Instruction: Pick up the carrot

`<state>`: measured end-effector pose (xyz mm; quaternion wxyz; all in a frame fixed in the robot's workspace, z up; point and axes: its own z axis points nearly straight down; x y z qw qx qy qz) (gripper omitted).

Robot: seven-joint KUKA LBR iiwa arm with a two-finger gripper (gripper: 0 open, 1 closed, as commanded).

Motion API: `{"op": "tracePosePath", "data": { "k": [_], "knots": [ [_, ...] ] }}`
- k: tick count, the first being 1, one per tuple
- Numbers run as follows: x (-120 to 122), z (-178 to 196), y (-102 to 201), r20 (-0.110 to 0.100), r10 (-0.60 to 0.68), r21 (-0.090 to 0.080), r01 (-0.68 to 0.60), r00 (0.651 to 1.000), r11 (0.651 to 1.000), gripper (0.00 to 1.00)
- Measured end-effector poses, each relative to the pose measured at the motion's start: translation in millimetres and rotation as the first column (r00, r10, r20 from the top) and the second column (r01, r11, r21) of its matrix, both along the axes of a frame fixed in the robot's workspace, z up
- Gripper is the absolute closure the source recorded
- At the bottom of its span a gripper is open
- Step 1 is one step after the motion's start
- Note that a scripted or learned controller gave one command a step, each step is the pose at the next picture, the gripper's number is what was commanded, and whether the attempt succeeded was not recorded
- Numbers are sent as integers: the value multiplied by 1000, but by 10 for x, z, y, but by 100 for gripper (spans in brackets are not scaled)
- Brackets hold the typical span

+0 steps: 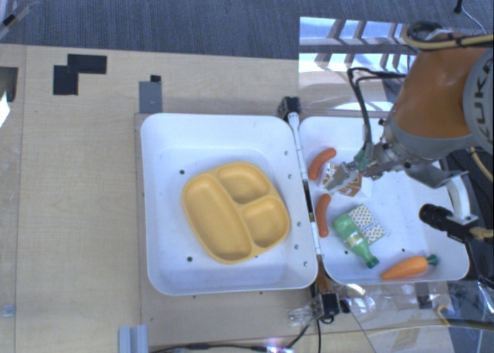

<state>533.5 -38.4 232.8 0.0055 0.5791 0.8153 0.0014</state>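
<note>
The carrot is orange with a green top and lies near the front right corner of the right bin. My gripper hangs over the back left part of that bin, well away from the carrot. It sits right above a small brown and white packet. The arm's orange band comes in from the right.
Two red sausages lie along the right bin's left wall. A green bottle and a checkered packet lie between the gripper and the carrot. The left bin holds a yellow divided plate.
</note>
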Motion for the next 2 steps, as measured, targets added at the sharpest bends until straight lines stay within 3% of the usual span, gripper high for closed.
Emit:
{"op": "tracePosePath", "data": {
  "k": [1,2],
  "knots": [
    [-114,-479,1023,-10,100,8,-100,995,995,0],
    [360,-1350,1793,0,68,8,-68,998,998,0]
  ]
}}
